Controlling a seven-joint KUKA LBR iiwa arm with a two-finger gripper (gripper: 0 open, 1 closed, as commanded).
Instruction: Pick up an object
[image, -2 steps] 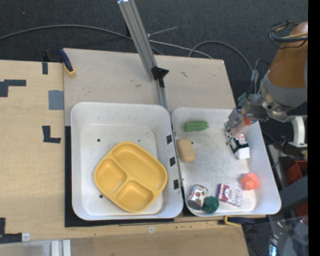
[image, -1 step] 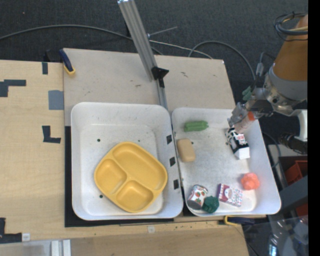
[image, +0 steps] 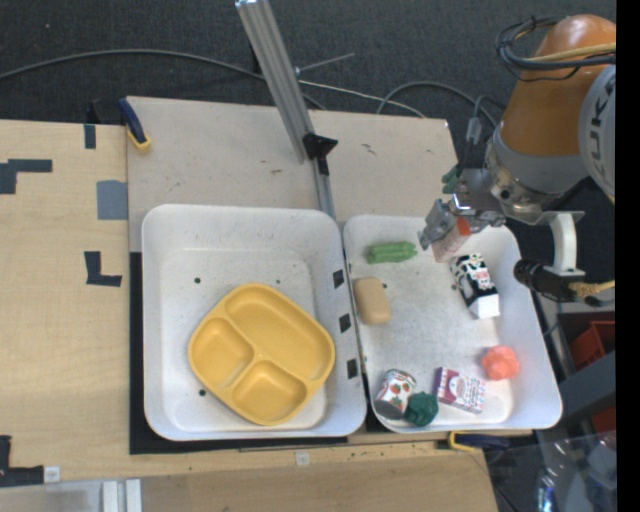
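Gripper (image: 441, 232) at upper right of right bin (image: 530, 405), above green pickle-shaped toy (image: 390, 253); finger state indiscernible. Best approach: descend vertically, centre over toy, avoid cow-patterned carton (image: 474, 283) just beside, stay off bin wall

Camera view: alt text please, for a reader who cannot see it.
The gripper hovers over the right bin's far edge, near a green pickle-shaped toy and a black-and-white carton. The left bin holds a yellow divided tray.
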